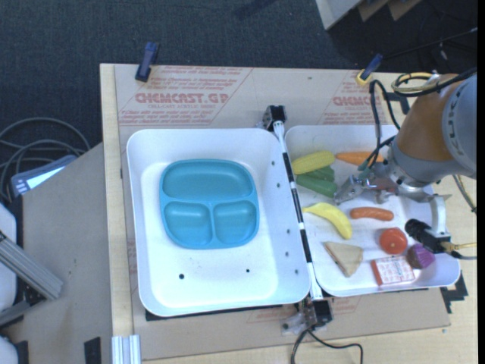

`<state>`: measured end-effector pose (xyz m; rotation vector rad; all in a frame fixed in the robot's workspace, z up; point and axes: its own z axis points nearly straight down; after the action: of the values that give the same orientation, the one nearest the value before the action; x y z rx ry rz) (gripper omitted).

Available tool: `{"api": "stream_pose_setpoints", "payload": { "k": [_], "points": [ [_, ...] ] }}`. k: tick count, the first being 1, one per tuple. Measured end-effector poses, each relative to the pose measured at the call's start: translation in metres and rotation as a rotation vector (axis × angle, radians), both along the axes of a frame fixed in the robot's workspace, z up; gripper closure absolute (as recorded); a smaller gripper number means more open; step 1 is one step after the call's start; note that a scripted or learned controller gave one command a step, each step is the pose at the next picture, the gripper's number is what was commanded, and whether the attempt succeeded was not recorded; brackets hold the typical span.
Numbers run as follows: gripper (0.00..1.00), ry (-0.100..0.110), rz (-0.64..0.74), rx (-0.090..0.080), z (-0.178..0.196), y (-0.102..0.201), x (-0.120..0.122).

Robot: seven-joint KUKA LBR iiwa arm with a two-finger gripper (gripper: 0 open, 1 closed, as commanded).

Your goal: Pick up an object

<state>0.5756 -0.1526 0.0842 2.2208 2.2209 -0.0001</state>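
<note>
My gripper (358, 188) hangs low over the middle of the right bin (452, 277); the arm comes in from the right. It sits just right of a green pepper (317, 180) and just above a red-orange sausage (371, 214). An orange carrot (353, 158) lies right behind it and a yellow corn cob (313, 161) further left. A banana (332, 218) lies to its front left. Nothing can be seen held in it.
Nearer the front of the right bin lie a tomato (392, 240), a tan bread wedge (345, 258), a red box (392, 271) and a purple piece (422, 258). The left bin (144, 203) holds a blue divided plate (208, 203).
</note>
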Motion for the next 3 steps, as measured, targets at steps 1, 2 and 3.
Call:
{"api": "stream_pose_setpoints", "payload": {
  "k": [1, 2, 3],
  "points": [
    [0.00, -0.002, 0.000, -0.001, 0.045, -0.064, 0.076],
    [0.00, 0.002, 0.000, 0.001, 0.000, -0.038, 0.018],
    [0.00, 0.002, 0.001, 0.002, 0.000, 0.031, -0.025]
  ]
}}
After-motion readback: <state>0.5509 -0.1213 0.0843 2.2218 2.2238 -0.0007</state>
